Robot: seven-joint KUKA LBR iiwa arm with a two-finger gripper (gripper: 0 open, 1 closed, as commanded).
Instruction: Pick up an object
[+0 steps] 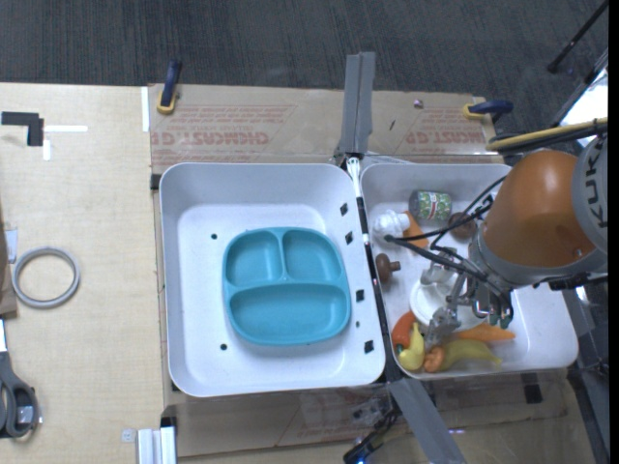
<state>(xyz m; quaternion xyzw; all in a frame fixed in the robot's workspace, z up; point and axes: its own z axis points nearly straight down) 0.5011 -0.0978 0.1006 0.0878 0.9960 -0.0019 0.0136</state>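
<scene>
My gripper [447, 315] is low in the right bin [551, 356], over a heap of toy food near its front edge. Just under and beside it lie a white round piece [424, 298], an orange carrot [486, 334], a yellow fruit [414, 357], a red piece [401, 328] and a pale yellow-green piece [472, 353]. Farther back in the same bin are a small bottle with a green label [430, 204], a white bottle [392, 223] and a brown piece [387, 267]. The orange wrist band [537, 211] hides part of the bin's right side.
The left bin [184, 259] holds a blue divided plate [286, 285]. On the bench to the left lie a grey tape roll [44, 276] and scissors [14, 406]. A grey divider bar [358, 104] runs between the bins at the back.
</scene>
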